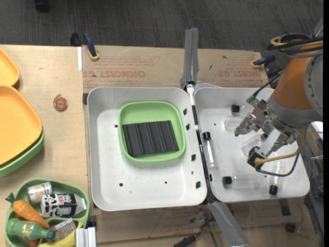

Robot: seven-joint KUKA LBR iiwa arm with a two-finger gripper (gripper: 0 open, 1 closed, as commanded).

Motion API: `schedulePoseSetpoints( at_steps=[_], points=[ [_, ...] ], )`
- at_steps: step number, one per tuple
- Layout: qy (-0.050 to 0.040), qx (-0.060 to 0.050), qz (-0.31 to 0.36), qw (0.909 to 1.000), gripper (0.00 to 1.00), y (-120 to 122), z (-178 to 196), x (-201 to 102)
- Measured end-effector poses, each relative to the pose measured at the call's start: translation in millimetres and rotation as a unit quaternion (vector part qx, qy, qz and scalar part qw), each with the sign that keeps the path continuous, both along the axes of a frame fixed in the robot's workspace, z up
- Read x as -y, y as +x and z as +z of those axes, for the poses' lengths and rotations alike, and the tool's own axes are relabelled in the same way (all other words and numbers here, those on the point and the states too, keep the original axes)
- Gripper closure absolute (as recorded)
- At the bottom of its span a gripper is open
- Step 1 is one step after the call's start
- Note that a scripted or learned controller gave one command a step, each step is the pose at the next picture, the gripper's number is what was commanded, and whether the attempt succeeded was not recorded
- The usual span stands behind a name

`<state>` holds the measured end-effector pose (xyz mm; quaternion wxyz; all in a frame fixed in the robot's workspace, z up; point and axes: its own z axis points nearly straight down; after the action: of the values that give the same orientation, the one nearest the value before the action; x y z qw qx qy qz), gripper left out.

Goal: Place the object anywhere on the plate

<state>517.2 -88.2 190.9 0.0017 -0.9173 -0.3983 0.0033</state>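
A dark grey ribbed slab (149, 138), rectangular with lengthwise grooves, was recorded lying flat on the green plate (176, 116), slightly skewed to the plate's edges and covering most of its centre. The plate, square with rounded corners and a raised rim, was found seated in the upper middle of the left white bin (103, 184). The right white bin (221, 112) was noted directly beside it, the two rims meeting at a central seam under a grey metal post (191, 55).

The gripper (253, 138) was recorded over the right part of the right bin, carried by the grey arm with its orange band (293, 81), well apart from the slab and plate. Whether its fingers were open or closed could not be told, as they were obscured by clear fittings and cabling. Nothing was seen held in it.

Listed on the wooden benchtop at left: stacked orange and green plates (15, 133), and a small round reddish disc (60, 103). At the lower left corner, a green bowl (82, 199) was entered as containing a toy carrot (28, 212), a small can (39, 192), a black-and-white carton (60, 204) and a green bottle (28, 231). Blue-and-yellow clamps (90, 48) were noted on the cardboard sheet (139, 68) beneath the bins.
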Motion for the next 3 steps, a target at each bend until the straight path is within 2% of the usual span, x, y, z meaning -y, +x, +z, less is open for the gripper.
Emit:
schedulePoseSetpoints(
  at_steps=[1,2,3],
  points=[
    [-0.0003,0.0,-0.014,0.9999,0.0,-25,17,-72],
    [-0.0017,0.002,-0.085,0.9964,0.0,-40,40,-131],
    [-0.0027,0.0,-0.142,0.9899,0.0,-32,9,-188]
  ],
)
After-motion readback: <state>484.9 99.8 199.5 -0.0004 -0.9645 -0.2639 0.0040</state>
